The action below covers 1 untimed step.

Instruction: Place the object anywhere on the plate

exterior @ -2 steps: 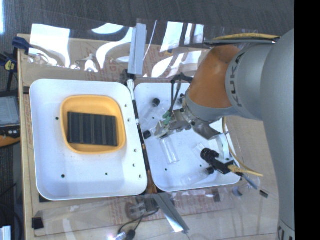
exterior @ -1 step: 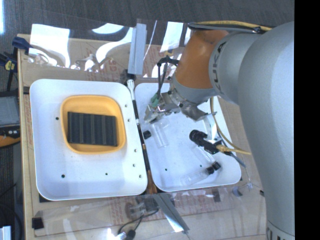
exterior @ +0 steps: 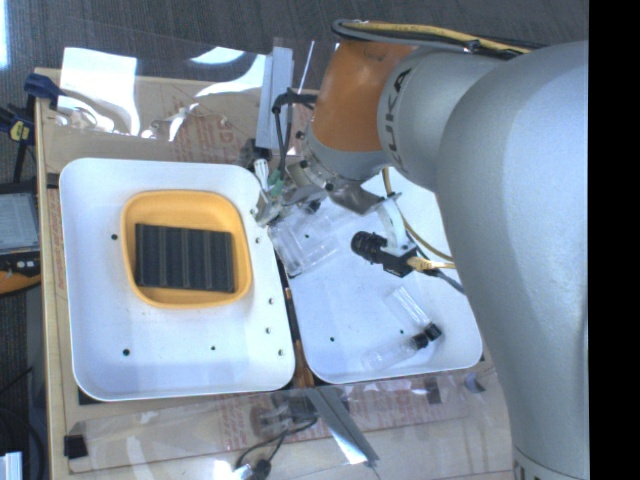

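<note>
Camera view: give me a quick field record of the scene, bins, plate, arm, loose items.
left bin: white, shallow, bears the plate
plate: yellow, rounded square, dark ribbed insert in its middle
right bin: white, partly covered by the arm
arm: grey, orange band, reaches in from the right
gripper: near the gap between the bins, at the right bin's upper-left corner; fingers unclear
small dark item: lower right of the right bin
object on plate: none seen

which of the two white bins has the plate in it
The left bin. It holds the yellow plate with a dark ribbed centre; the right bin, under the arm, has only small clear and black items.
</note>
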{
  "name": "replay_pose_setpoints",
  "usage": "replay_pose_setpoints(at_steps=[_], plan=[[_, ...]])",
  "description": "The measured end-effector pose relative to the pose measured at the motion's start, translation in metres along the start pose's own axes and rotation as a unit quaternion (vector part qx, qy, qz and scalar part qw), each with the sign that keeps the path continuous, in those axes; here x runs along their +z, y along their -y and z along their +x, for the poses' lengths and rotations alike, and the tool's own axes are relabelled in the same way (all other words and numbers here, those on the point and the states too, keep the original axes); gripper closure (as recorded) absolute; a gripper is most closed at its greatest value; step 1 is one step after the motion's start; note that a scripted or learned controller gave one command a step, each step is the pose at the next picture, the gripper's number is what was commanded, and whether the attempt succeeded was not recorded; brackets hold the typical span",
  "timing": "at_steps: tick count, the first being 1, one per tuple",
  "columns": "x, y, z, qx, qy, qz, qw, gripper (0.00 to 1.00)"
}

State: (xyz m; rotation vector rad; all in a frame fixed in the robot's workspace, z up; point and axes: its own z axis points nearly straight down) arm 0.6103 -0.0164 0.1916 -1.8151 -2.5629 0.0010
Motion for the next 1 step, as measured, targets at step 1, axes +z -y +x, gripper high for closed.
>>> replay_pose_setpoints(at_steps=[1], plan=[[-0.0001, -0.0001, 0.0001, 0.0, 0.0, 0.0, 1.0, 0.0]])
